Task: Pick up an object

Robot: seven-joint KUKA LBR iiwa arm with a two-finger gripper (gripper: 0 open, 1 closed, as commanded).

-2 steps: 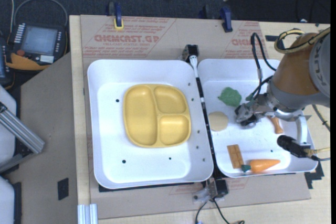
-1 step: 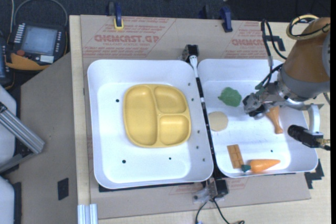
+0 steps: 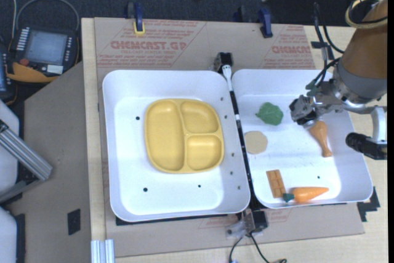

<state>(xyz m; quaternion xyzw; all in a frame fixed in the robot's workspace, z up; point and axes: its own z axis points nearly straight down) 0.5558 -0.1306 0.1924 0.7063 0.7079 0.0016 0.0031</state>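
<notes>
One drumstick [image 3: 321, 136] lengthwise near-far, fat end by tool [image 3: 303, 110]

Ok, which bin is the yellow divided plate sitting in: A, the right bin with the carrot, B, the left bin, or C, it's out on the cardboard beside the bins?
B: the yellow divided plate lies inside the left bin, while the carrot lies in the right bin.
</notes>
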